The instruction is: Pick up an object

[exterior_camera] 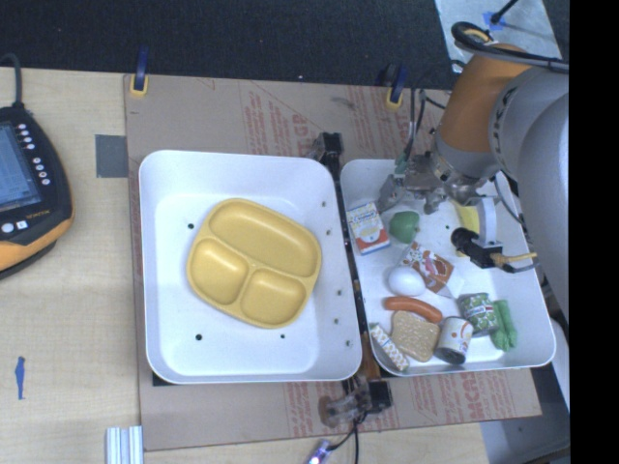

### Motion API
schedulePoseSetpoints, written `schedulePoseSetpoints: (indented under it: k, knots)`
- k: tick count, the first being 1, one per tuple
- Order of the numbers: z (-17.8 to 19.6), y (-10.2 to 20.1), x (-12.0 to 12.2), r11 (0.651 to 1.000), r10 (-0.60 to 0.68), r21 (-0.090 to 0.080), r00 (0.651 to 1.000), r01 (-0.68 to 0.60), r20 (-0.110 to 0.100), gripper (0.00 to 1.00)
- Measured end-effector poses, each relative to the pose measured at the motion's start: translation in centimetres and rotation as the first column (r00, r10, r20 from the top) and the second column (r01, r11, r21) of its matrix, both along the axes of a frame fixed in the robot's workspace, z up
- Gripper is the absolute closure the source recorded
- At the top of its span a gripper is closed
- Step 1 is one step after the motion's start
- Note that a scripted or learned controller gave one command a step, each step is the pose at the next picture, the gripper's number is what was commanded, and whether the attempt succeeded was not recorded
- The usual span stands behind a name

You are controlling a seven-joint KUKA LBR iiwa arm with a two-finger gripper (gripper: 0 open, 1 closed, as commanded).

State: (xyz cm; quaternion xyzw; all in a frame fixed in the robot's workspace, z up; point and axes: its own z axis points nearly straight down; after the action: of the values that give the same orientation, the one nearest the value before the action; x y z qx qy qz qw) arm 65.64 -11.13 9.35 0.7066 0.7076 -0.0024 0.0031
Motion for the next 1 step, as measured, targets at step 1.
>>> schedulePoseSetpoints:
  k: [1]
  knots:
    - [0.02, 0.21, -0.02, 1.000, 0.000, -0.001, 1.000, 0.000, -0.001, 0.00]
